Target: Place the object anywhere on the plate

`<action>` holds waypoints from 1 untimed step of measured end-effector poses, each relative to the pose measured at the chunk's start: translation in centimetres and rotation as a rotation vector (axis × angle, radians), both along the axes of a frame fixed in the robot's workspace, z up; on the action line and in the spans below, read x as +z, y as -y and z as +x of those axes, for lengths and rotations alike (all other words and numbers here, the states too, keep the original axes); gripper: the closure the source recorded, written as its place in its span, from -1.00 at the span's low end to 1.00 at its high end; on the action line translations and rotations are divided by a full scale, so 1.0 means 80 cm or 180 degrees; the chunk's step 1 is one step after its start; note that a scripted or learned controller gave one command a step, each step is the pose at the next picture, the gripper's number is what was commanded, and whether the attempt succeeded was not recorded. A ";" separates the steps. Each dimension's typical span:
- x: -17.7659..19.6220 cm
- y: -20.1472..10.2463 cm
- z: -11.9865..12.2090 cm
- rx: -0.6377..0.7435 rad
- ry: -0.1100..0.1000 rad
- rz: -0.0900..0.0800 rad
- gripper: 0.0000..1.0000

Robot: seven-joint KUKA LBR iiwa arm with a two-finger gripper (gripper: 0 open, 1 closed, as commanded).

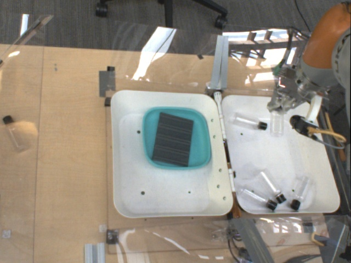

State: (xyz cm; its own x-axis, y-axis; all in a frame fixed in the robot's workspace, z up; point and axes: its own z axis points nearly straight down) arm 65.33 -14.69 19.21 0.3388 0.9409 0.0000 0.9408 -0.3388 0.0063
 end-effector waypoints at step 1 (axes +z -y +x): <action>0.000 0.000 0.000 0.0000 0.0001 0.0000 -1.00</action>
